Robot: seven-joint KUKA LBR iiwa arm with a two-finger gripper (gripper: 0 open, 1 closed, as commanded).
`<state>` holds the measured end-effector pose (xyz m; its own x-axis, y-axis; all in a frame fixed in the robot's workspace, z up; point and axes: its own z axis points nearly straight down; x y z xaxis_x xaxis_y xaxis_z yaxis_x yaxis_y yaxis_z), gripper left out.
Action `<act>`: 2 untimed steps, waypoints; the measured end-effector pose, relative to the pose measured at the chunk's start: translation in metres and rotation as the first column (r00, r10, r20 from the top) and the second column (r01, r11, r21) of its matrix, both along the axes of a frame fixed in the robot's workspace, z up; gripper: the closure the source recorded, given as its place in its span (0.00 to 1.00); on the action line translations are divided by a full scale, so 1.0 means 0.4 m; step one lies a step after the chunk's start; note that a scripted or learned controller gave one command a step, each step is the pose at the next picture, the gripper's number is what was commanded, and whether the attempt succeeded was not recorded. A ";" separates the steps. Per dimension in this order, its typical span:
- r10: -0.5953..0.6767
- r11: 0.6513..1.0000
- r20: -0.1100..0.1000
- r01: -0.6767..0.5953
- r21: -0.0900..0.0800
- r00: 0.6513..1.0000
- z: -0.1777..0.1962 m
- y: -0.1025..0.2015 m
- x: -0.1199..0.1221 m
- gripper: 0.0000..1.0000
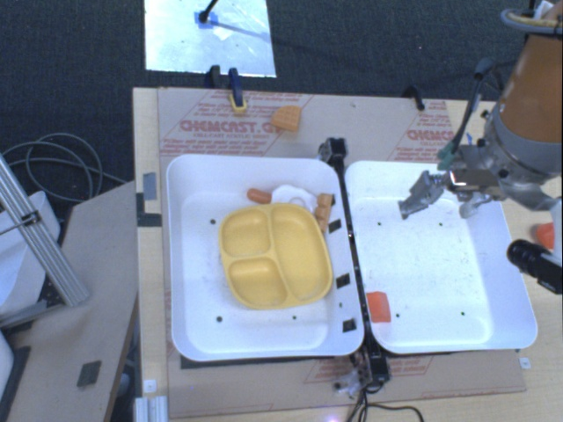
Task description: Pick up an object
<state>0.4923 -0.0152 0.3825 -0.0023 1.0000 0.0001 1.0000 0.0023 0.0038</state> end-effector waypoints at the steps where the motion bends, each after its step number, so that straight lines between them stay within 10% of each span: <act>1: 0.000 1.000 0.000 0.000 0.000 1.000 0.000 0.000 0.000 0.00; 2: 0.000 1.000 0.000 0.000 0.000 1.000 0.000 0.000 0.000 0.00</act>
<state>0.4923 -0.0152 0.3825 -0.0023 1.0000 0.0001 1.0000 0.0023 0.0038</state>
